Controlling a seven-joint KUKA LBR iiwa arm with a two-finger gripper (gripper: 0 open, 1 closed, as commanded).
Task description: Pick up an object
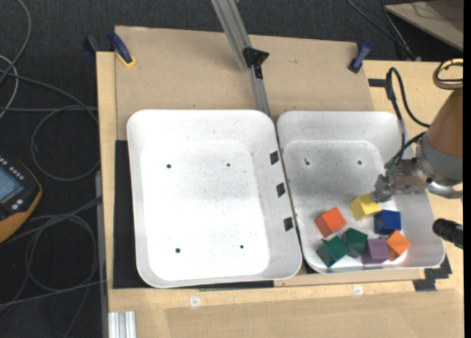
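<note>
Coloured blocks clustered, right bin's near corner.

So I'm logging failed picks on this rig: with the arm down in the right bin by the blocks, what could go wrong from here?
1. The blocks are bunched: the yellow block sits close to the blue block and orange block, so closing there may nudge neighbours or catch two.
2. The gripper hangs at the yellow block's edge, not over its middle, so a grasp may slip off.
3. The pile lies near the right bin front wall, which could block the descent.
</note>
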